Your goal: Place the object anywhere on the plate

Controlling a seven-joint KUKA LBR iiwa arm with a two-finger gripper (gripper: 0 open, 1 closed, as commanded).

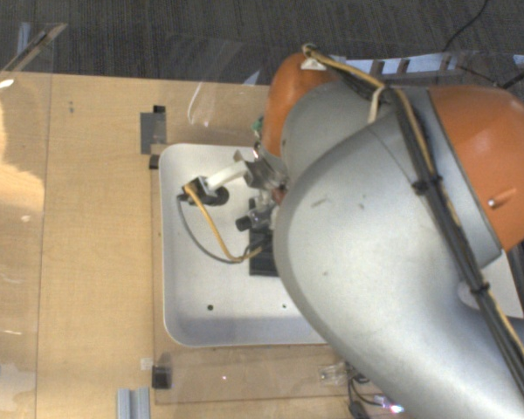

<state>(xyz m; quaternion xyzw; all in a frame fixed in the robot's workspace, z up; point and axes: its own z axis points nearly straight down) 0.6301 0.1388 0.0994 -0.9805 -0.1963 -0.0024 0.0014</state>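
Wooden bench (79,234) carries a shallow white bin (201,308), with dark carpet beyond at twelve o'clock. Grey arm (393,260) covers the view from three o'clock. Gripper (260,225) sits over the bin's right part; finger state cannot be determined. Task object and plate cannot be identified here. Yellow-black cable (211,234) loops at nine o'clock of the gripper.

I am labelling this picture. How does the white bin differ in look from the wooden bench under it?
The white bin is plain white with rounded corners and a raised rim; the wooden bench is tan, flat, with visible grain. The bin is partly covered by the grey arm, with the claw over it; the bench's left part lies in full view. The bin is smaller and rests on the bench. Both are light-coloured with smooth surfaces.
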